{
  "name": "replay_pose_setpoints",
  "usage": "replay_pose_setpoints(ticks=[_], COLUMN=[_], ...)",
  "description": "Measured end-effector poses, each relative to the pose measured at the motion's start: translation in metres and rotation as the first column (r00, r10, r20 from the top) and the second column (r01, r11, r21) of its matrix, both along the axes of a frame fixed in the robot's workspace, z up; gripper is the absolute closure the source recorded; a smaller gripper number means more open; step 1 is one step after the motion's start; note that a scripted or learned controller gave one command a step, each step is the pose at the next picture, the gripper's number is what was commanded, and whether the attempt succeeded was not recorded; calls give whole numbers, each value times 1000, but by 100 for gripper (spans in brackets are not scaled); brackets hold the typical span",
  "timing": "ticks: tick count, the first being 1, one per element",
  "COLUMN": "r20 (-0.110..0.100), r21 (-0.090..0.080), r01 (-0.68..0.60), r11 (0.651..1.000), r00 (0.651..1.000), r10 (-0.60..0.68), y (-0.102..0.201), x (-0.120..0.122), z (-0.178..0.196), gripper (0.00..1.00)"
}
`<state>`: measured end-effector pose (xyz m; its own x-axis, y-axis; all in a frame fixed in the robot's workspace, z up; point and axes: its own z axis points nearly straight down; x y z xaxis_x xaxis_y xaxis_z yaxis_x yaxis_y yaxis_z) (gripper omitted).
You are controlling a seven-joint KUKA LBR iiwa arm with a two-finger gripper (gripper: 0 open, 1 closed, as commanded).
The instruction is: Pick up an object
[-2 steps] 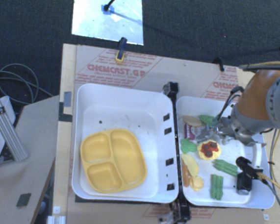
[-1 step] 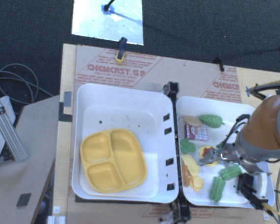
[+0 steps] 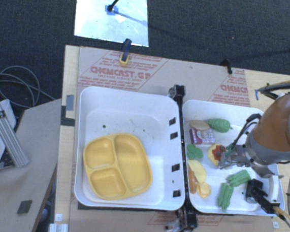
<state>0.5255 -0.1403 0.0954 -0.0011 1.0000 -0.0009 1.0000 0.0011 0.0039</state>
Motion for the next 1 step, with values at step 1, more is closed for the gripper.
replay_pose_setpoints(ticks=[1], r20=[4], r21=[-3], r01=[-2], r11=[1000], r00=[1000], r10=[2], y=[-26], x=[25], z=[75], gripper=[100])
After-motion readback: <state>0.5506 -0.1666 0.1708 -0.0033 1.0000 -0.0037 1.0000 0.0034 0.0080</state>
